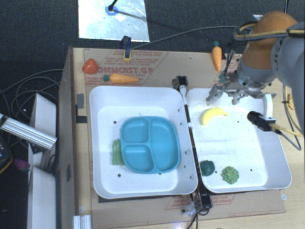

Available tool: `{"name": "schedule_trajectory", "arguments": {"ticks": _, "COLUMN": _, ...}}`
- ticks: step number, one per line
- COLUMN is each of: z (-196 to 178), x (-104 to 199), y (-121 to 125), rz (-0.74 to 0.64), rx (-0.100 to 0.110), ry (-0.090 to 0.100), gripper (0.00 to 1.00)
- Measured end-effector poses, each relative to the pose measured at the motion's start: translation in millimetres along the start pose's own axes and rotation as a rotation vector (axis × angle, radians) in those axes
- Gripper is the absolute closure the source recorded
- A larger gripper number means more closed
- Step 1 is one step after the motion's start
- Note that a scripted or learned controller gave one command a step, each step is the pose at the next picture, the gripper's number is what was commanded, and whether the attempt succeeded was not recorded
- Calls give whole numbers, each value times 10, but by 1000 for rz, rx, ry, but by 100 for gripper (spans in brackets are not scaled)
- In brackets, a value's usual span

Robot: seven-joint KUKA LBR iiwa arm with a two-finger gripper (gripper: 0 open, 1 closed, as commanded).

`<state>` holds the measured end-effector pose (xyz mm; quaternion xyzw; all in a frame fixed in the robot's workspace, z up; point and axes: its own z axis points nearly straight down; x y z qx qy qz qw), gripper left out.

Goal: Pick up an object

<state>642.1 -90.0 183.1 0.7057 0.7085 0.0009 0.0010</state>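
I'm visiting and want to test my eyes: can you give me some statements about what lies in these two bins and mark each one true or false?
1. The blue divided plate lies in the left bin. True.
2. The yellow banana is in the left bin. False: it lies in the right bin, near the gripper.
3. The gripper holds the banana. False: the banana lies on the bin floor below it.
4. A dark green item and a light green item sit near the right bin's front edge. True.
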Motion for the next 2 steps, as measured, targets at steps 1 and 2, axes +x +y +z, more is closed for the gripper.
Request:
{"name": "schedule_trajectory", "arguments": {"ticks": 1, "z": 960, "x": -37, "y": -45, "rz": 3, "rx": 4, "ry": 0, "gripper": 0}}
{"name": "schedule_trajectory", "arguments": {"ticks": 2, "z": 847, "x": -42, "y": -43, "rz": 2, "rx": 6, "ry": 1, "gripper": 100}}
